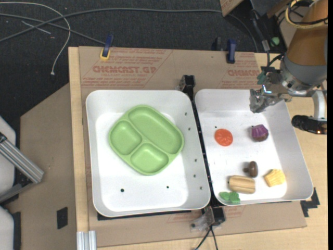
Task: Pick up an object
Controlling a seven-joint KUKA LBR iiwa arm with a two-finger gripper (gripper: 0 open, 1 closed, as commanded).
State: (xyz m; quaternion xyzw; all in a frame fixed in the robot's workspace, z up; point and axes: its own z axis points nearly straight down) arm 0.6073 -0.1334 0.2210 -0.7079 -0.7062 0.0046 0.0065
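I see the table [130, 69] carrying two white bins: the left bin [104, 139] holds a green divided plate [146, 138]. The right bin [291, 155] holds a tan roll [242, 184], orange-red piece [224, 137], purple piece [259, 133], yellow piece [274, 178], brown piece [252, 168] and green bit [229, 197]. My tool [258, 102] hovers over that bin's far edge; its grip I cannot tell.

bins [104, 139]: 2 | green divided plate [146, 139]: 1 | small objects [223, 137]: 6 | blue clamps [107, 46]: 2
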